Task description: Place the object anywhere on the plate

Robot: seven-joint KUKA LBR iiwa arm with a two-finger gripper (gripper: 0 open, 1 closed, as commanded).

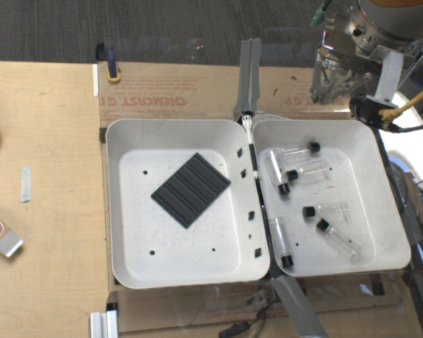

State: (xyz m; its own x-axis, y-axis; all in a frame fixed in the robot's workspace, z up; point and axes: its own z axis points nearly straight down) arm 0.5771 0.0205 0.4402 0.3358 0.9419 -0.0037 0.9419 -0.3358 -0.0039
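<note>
Vials — clear, black-capped, likely light, slick and prone to roll — lie in the right bin, right of the plate; I'd pinch one mid-tube, though whether the gripper is parted I can't tell.

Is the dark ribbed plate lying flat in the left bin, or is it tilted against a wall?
Flat. The dark ribbed plate lies on the floor of the left bin, turned diagonally, apart from every wall.
</note>
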